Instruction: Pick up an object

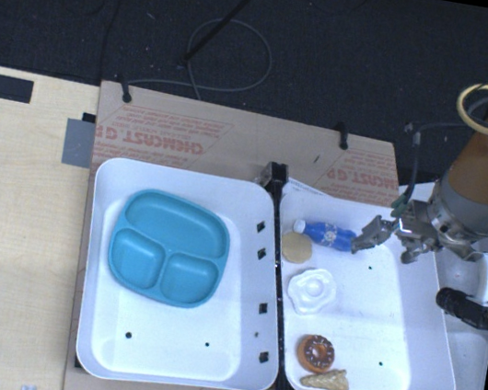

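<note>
My gripper (391, 241) hovers over the far right part of the right bin (413, 350), its two fingers spread apart and open with nothing between them. Just left of it lies a small blue bottle (328, 236) with a white cap. A tan round disc (296, 247) sits beside the bottle near the divider. Below these lie a white fried-egg toy (311, 290), a chocolate doughnut (317, 353) and a tan pastry piece (326, 380).
The left bin (109, 324) holds a blue three-compartment plate (169, 247). A black divider (270, 278) runs between the bins. Cardboard (234, 146) lies under both bins, with cables on the dark floor behind.
</note>
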Controlling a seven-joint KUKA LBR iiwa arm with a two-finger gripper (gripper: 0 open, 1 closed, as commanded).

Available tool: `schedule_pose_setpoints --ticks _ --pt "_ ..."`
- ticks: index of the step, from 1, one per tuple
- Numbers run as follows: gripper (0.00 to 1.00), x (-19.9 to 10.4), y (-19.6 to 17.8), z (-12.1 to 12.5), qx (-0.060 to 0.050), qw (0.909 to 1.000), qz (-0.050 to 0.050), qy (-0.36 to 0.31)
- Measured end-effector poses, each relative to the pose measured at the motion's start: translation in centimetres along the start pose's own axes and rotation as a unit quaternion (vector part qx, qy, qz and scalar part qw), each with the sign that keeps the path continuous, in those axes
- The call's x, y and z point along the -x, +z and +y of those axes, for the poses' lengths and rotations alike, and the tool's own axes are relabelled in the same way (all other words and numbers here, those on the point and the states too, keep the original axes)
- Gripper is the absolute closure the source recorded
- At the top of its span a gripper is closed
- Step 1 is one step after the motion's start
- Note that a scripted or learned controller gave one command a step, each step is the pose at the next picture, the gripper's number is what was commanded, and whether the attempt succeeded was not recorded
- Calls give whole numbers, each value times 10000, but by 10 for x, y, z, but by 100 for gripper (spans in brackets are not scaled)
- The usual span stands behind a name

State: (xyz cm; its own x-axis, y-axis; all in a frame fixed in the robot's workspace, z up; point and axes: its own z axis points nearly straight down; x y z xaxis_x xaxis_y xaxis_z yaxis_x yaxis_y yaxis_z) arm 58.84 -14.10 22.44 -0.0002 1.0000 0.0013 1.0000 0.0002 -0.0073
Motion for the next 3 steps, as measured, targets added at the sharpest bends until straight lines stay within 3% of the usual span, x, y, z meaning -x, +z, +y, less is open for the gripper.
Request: schedule_pose_setpoints --ticks 2,3 --pt "0 -9 95 -8 -7 10000 5 2" --pt "100 -7 82 -8 10 10000 -1 22"
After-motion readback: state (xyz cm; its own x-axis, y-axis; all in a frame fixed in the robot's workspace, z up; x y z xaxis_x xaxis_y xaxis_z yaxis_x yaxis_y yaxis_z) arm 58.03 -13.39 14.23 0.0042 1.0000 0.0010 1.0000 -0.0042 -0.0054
